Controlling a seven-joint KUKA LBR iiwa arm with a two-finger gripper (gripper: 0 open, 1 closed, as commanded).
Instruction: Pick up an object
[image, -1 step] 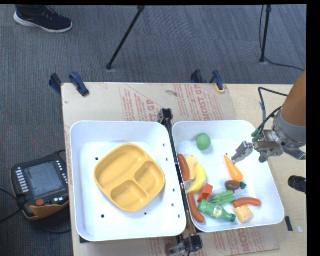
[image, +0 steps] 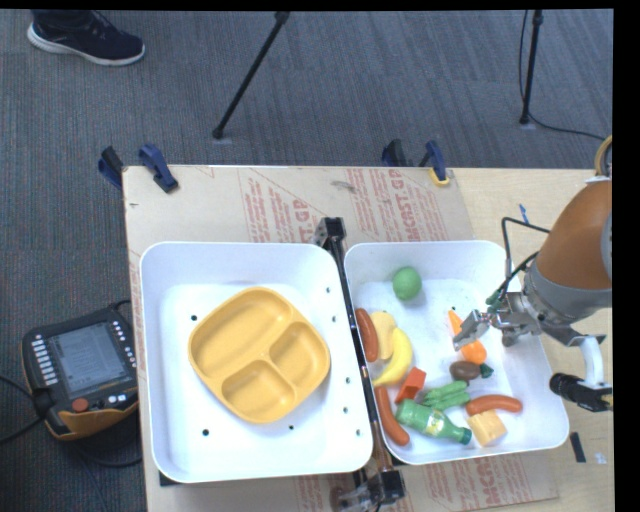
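Note:
My gripper (image: 470, 331) hangs open over the right side of the right bin (image: 520, 262), with nothing seen between its fingers. A small orange piece (image: 455, 321) lies just left of the fingertips. An orange toy carrot (image: 474, 352) and a brown piece (image: 464, 370) lie just in front of it. Elsewhere in that bin are a green ball (image: 406, 283), a banana (image: 396, 352), a red sausage (image: 367, 333), a green bottle (image: 436, 421), a second sausage (image: 493, 404) and a cheese block (image: 488, 429).
The left bin (image: 160, 300) holds a yellow divided plate (image: 259, 352). A black clamp (image: 333, 232) sits between the bins at the back. A teach pendant (image: 78, 370) lies off the bench at the left. Blue clamps (image: 157, 165) grip the board's far edge.

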